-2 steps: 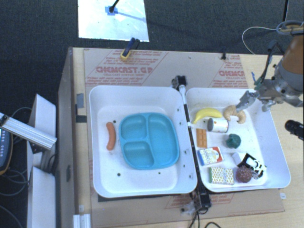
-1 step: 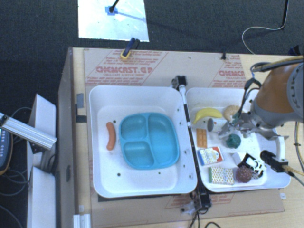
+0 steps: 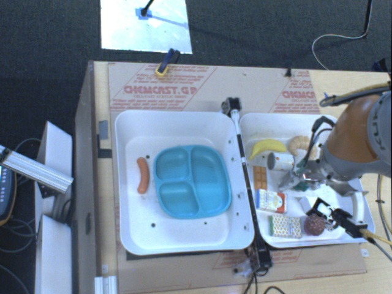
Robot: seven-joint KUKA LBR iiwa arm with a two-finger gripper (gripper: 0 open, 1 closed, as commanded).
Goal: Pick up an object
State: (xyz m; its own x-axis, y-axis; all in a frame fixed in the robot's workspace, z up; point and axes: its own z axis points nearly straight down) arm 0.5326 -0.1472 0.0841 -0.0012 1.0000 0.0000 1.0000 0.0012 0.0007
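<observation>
The right bin (image 3: 277, 120) holds several small items: a yellow banana (image 3: 268, 147), a white can (image 3: 280, 161) on its side, an orange waffle-like piece (image 3: 260, 177), a small printed carton (image 3: 271, 200), a green-dotted pack (image 3: 286, 226), a dark red ball (image 3: 314, 225) and a beige lump (image 3: 299, 143). My gripper (image 3: 299, 178) hangs low over the middle of this bin, just right of the can and above the carton. A teal scrap (image 3: 304, 186) shows right under it. The wrist hides what lies beneath.
The left bin (image 3: 122, 182) holds a blue divided plate (image 3: 191, 181) and an orange-brown sausage (image 3: 143, 175) to its left. A black rail (image 3: 240, 158) runs between the bins. A black fitting (image 3: 323, 211) on the arm overhangs the right bin's near right corner.
</observation>
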